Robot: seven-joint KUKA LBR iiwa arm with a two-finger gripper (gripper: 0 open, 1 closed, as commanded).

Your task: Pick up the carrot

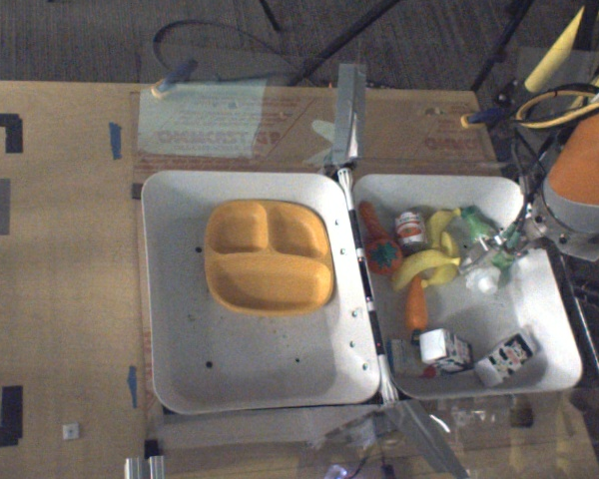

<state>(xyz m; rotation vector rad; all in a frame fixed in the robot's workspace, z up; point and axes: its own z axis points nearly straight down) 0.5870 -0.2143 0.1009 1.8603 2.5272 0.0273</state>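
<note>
The carrot (416, 305), a short orange piece, lies in the right bin (549, 297) near the bin's middle left, just below a yellow banana (426, 265). My gripper (497, 251) hangs over the upper right part of that bin, to the right of the carrot and a little farther back, apart from it. A clear and green object (471, 230) lies right beside the gripper. The arm's orange band (583, 173) shows at the view's right edge.
The left bin (170, 297) holds an orange divided plate (270, 255). The right bin also holds a long red-orange piece (371, 222), a red strawberry-like toy (382, 256), a small can (410, 228), a second banana (439, 226) and two small boxes (444, 348) (506, 357) at the front.
</note>
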